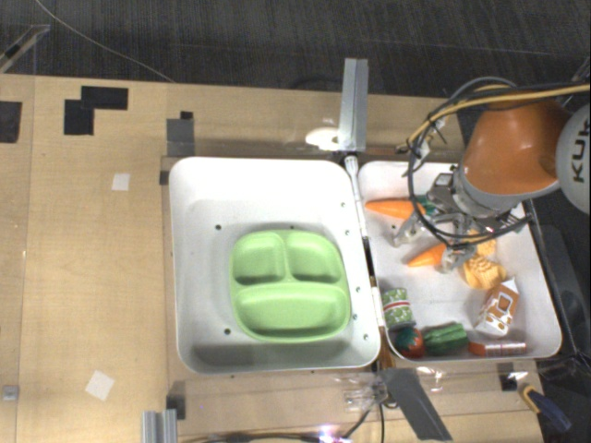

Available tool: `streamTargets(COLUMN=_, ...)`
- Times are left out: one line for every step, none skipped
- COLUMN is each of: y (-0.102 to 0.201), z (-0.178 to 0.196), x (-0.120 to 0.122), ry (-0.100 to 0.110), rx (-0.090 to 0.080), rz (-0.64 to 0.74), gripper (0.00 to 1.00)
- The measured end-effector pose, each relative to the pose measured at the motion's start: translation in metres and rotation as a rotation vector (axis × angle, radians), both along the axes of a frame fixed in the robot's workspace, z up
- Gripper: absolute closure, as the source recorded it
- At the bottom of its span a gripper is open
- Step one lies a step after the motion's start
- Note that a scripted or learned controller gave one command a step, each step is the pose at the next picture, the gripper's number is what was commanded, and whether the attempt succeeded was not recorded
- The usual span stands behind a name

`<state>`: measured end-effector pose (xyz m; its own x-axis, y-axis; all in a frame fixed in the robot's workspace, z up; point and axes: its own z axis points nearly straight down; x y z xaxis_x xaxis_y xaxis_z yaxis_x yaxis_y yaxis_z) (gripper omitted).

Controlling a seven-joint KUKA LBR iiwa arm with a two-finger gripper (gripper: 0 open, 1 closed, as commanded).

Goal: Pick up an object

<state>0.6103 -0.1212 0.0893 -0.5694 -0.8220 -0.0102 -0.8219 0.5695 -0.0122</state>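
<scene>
While the arm hangs over the right bin (pixel 545 326) | near rim: green can (pixel 397 306), red-and-green vegetable (pixel 434 338), small carton (pixel 500 308) | mid-bin: gripper (pixel 427 242), fingers spread, nothing between them | orange wedge (pixel 427 256) just beneath, long axis slanting toward far rim | farther: carrot (pixel 390 208).

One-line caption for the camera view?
Gripper low in the right bin among toy food; green tray in the left bin.

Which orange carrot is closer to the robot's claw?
The lower carrot, lying just under the gripper. The other carrot sits farther up, near the right bin's top left corner.
</scene>
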Motion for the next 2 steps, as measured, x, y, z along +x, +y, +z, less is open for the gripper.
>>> streamTargets(y=0.024, z=0.0015, x=-0.0506, ry=-0.003, rx=0.001, rz=-0.135, gripper=0.0)
streamTargets(y=0.0333, z=0.0013, x=-0.0413, ry=0.0, rx=0.0, rz=-0.21, gripper=0.0)
